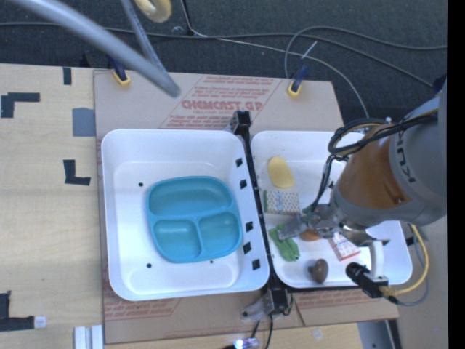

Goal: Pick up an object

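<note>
The claw (pixel 296 229) sits low in the right bin (pixel 392 271), w/ the arm (pixel 385 173) coming in from the right over that bin. Can't tell how far open the claw is, or whether it has hold of anything; the tip is a grey blur.

Key relation: the green object (pixel 286 244) lies just beside the claw tip, below & slightly left of it in the camera view, prob touching or nearly so. Its long axis runs roughly from upper left to lower right, toward the bin's near wall. My guess is that's the target, since it's the closest thing to the tip.

It looks soft-edged, bright green, elongated, maybe a toy veg; partly covered by the claw at its upper end.

Other stuff in the same bin: yellow object (pixel 280 171) up near the divider, a pale patterned packet (pixel 282 201) between it & the claw, a small orange bit (pixel 310 234) right by the tip, a red & white item (pixel 343 248) to the right, a brown lump (pixel 318 270) near the front wall. Left bin (pixel 123 158) holds a blue divided tray (pixel 195 217), well apart from the claw.
</note>
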### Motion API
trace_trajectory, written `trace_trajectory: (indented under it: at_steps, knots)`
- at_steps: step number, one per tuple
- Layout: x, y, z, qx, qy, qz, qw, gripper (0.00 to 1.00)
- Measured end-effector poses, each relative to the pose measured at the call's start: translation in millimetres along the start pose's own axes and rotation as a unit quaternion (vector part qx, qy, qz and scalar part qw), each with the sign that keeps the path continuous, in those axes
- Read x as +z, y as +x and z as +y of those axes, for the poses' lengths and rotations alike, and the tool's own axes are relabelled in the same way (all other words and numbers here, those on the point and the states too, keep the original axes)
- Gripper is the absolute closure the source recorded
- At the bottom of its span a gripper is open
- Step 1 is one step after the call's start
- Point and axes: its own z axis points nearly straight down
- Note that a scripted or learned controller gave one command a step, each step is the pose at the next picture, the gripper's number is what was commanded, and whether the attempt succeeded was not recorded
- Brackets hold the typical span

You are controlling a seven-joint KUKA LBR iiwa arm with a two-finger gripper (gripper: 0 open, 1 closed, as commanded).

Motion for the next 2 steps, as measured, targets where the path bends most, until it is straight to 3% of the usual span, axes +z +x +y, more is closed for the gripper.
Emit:
trace_trajectory:
  at_steps: [1,2]
  knots:
    - [-13.5,0.8,1.9,-0.001,-0.002,0.001,1.0,1.0]
    - [-72.7,8.3,0.3,-0.002,0.0,0.003,1.0,1.0]
